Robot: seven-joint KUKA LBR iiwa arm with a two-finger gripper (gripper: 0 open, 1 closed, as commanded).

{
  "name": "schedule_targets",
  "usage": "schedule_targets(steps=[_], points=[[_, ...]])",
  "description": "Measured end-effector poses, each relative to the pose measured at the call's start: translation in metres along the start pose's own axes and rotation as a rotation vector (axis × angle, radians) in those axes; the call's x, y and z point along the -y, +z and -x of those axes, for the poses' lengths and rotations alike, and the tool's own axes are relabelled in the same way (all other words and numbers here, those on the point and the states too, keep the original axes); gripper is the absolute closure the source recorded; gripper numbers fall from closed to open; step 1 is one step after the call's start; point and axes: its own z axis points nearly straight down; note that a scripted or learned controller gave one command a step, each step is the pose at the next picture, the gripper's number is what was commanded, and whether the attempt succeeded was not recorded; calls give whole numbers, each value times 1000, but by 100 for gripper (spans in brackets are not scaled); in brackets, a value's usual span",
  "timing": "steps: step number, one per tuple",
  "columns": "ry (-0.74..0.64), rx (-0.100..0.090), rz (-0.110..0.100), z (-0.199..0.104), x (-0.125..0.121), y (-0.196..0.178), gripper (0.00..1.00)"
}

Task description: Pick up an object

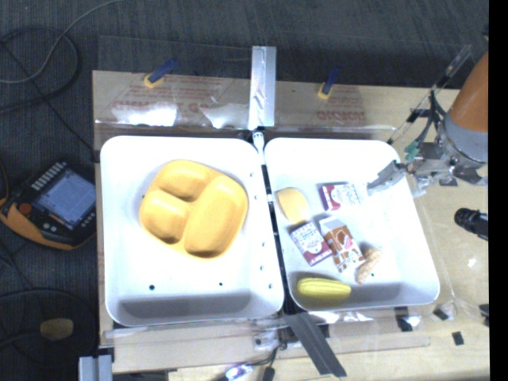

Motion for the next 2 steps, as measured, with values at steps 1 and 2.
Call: schedule_targets(steps=[1,2], points=[[17,2,7,-48,25,140,0],[-131,2,-1,-110,-29,52,0]])
